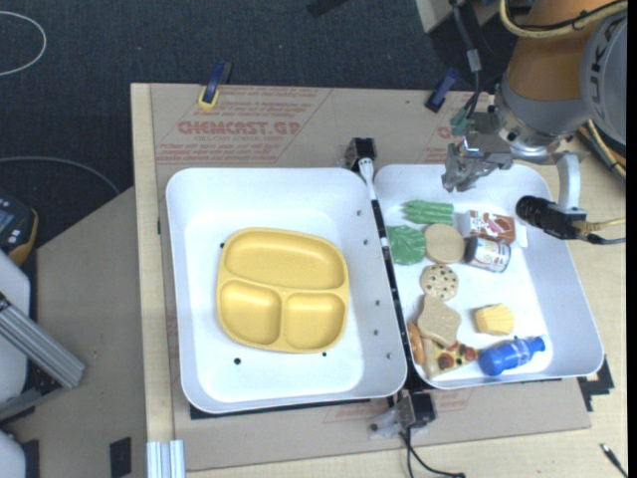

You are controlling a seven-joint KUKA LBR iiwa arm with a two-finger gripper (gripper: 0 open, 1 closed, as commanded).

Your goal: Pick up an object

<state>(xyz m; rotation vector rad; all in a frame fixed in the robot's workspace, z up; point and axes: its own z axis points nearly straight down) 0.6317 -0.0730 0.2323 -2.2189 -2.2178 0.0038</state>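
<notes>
The right bin [567,297] holds several small toy foods: green beans [428,210], a green leaf [405,244], a tan round piece [444,243], a can [488,255], a red-and-white packet [494,225], a chocolate-chip cookie [439,282], a slice of toast [438,320], a yellow cheese wedge [494,319] and a blue bottle [511,355]. My gripper [466,174] hangs over the far edge of this bin, just beyond the green beans and apart from them. Nothing shows under it.
The left bin [189,267] holds a yellow compartment tray [284,289]. A black divider [378,237] runs between the bins. A black cylinder on a bracket [545,215] sticks out by the right bin's far right side.
</notes>
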